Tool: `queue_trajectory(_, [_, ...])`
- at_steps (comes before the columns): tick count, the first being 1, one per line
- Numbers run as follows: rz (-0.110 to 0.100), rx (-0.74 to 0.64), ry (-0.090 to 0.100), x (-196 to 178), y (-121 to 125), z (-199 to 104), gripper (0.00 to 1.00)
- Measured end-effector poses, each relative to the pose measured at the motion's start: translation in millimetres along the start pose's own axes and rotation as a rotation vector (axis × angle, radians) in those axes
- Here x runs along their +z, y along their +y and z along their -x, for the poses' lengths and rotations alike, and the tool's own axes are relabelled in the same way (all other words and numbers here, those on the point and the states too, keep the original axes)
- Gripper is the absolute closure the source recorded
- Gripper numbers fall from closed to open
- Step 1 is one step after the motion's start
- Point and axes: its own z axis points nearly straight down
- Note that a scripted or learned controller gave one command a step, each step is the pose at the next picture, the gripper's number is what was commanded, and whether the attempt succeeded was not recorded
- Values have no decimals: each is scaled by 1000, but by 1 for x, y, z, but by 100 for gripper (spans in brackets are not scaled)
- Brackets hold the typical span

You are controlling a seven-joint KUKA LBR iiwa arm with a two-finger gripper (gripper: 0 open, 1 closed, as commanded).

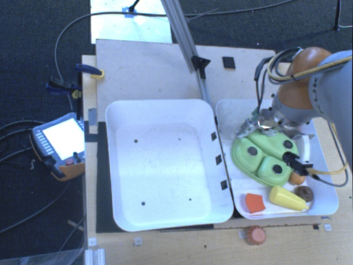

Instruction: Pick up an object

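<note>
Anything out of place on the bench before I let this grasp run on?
One thing: a small reddish-brown round object lies on the bench just outside the right bin's front rim, while the other items sit inside that bin. Nothing looks spilled or damaged.

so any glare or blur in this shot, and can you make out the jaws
Camera view: strong glare washes out the pale sheet at the top and the pendant screen at left; the left bin is bright but its dots stay visible. The focus is soft overall. The gripper sits low over the green toy, its jaws too blurred to read.
</note>
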Motion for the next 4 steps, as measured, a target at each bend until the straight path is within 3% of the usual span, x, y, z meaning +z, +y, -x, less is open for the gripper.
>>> queue_trajectory(1, [4, -1, -1, -12, 2, 1, 100])
queue_trajectory(2, [-22, -3, 4, -71, 15, -3, 100])
queue_trajectory(4, [-21, -3, 4, -184, 16, 7, 100])
